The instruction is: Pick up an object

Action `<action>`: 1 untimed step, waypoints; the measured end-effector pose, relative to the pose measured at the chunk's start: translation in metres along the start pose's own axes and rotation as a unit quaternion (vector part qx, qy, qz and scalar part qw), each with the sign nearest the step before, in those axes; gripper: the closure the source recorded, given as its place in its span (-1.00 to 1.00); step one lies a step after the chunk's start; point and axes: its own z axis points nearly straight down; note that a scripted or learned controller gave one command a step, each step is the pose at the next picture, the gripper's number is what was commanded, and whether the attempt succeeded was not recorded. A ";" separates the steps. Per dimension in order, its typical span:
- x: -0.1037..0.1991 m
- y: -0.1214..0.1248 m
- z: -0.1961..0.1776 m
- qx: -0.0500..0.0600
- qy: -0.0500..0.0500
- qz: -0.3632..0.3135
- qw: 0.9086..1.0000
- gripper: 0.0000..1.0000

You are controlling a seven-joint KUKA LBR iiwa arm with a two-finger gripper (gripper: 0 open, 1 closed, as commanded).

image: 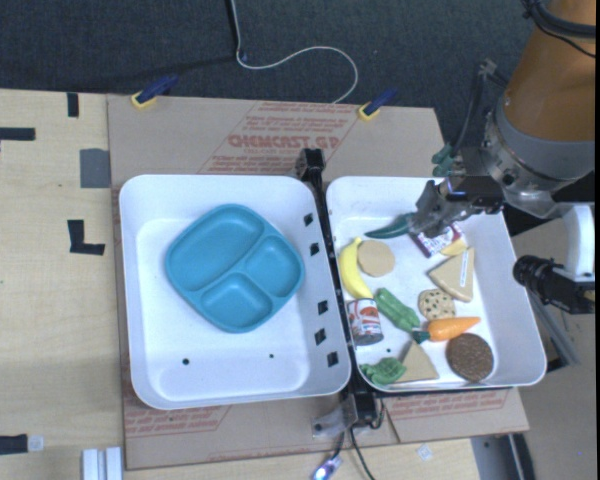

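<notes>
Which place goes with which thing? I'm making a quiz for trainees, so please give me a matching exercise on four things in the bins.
Things:
1. blue plate
2. banana
3. carrot
4. brown cookie

Places:
A. near corner of the right bin, by its outer wall
B. in the left bin
C. right bin, along the wall shared with the other bin
D. right bin, just above the brown round item

Pairs: 1-B, 2-C, 3-D, 4-A
</notes>
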 end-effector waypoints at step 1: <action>0.036 -0.001 0.001 0.008 0.001 -0.003 1.000 1.00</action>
